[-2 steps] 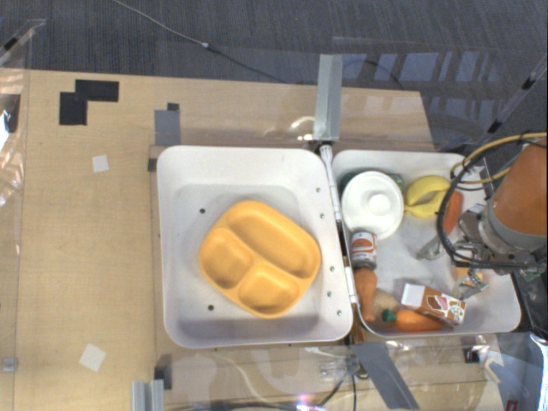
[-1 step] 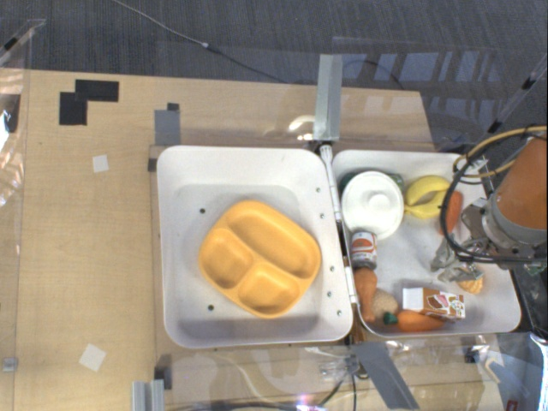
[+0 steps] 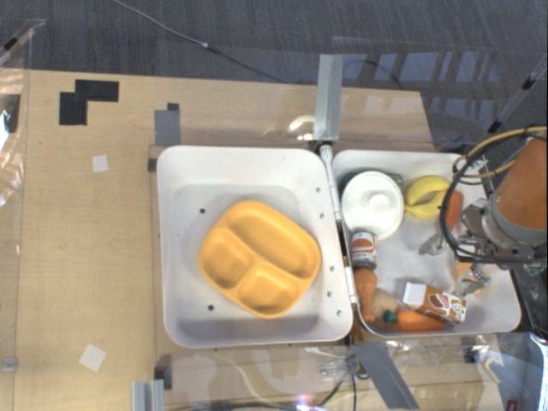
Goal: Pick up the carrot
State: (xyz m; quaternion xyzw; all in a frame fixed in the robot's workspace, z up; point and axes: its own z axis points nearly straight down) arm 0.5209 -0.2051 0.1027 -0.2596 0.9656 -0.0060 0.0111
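Gripper (image 3: 469, 274) low in the right bin (image 3: 505, 319) — finger spread unclear — carrot (image 3: 418, 320) apart.

Even overhead light, sharp focus, glare on the bench (image 3: 300, 127).

My pale wooden worktop (image 3: 86, 255) looks matt and faintly grained. Both shallow white plastic bins (image 3: 184, 315) show a smooth, dull sheen. The yellow divided plastic tray (image 3: 259, 257) is smooth, softly glossy. The orange carrot (image 3: 419, 320) looks matt; the round white lidded tub (image 3: 373, 202) gleams.
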